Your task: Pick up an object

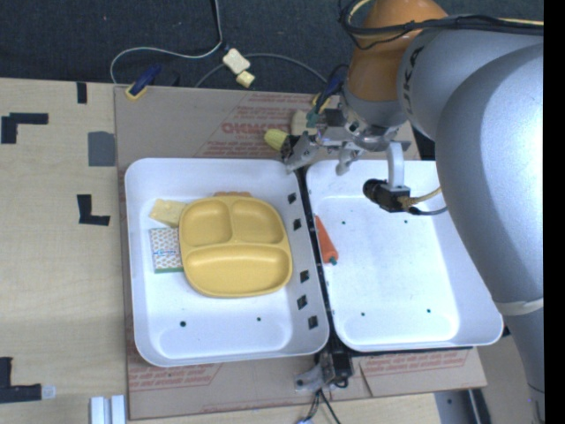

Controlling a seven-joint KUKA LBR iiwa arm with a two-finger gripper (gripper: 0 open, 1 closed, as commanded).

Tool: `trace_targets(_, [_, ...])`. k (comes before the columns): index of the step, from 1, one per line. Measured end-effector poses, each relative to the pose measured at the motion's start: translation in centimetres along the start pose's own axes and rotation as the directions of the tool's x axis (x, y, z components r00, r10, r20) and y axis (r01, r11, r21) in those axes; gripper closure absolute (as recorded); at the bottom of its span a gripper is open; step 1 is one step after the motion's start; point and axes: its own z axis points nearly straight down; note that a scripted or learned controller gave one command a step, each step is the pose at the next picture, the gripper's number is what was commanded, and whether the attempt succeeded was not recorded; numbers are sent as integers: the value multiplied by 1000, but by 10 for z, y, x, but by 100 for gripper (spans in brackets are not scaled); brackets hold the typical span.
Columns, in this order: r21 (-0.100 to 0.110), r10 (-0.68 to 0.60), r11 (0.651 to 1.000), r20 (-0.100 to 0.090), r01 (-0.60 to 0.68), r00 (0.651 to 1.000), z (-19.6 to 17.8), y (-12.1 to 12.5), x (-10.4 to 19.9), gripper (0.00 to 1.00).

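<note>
- Camera view shows the hand (340, 153) at the far edge of the bins, over the divider between them, with the grey arm (481, 140) reaching in from the right.
- How far the hand is open I cannot tell; its small parts blur together against the bin rim, and nothing can be made out between them.
- Left bin (146, 325) holds a yellow divided plate (236, 246), with a pale yellow sponge-like piece (165, 210) and a small patterned packet (164, 248) just beside its left edge.
- Right bin (415, 281) holds an orange carrot-like object (325, 239) lying near the divider.
- Every object lies flat in its bin, so by my judgement no pick is done yet.
- What is left: choosing an object, closing on it and lifting. The carrot-like object is nearest the hand.
</note>
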Motion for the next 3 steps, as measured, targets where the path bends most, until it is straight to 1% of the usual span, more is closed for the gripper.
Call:
trace_targets(1, [17, 12, 1000, 2, -12, 1000, 6, -124, -11, 0])
trace_targets(2, [7, 14, 1000, 6, -14, 1000, 6, -90, -73, 0])
trace_targets(3, [8, 7, 1000, 3, -7, 1000, 6, -75, -54, 0])
